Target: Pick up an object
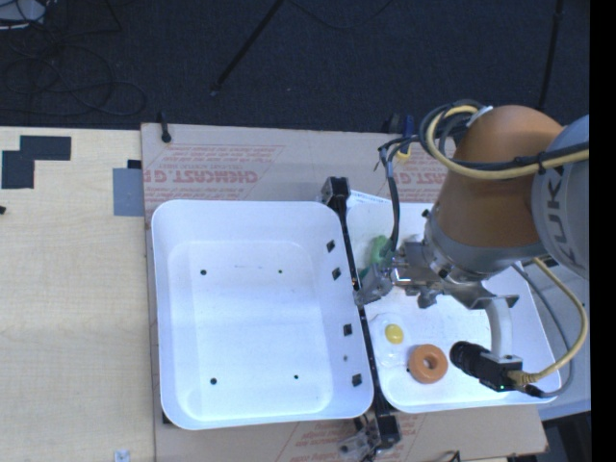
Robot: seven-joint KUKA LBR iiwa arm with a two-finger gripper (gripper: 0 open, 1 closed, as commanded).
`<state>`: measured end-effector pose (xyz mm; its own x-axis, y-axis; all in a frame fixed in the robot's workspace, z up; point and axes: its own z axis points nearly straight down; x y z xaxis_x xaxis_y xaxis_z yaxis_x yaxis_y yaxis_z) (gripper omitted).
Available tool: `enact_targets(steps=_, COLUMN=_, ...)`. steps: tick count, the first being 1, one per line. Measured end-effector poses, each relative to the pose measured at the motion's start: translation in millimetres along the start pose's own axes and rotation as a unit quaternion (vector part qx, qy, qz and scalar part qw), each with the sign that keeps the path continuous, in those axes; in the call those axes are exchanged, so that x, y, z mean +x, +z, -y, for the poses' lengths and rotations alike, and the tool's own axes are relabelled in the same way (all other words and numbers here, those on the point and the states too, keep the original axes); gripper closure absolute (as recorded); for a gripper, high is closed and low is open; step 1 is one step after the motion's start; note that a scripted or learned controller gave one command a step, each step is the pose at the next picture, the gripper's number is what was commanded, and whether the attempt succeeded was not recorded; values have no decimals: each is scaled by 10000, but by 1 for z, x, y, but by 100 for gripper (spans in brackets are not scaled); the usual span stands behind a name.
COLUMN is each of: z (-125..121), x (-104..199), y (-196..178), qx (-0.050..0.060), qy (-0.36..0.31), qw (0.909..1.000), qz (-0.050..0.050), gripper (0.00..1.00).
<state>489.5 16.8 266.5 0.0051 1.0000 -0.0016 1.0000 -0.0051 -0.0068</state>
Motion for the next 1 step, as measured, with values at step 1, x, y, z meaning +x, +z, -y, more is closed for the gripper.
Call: enact_targets(steps=1, z=0, x=2, y=-11, qx=10, qy=-14, qw=10000, qz=-5, gripper=100)
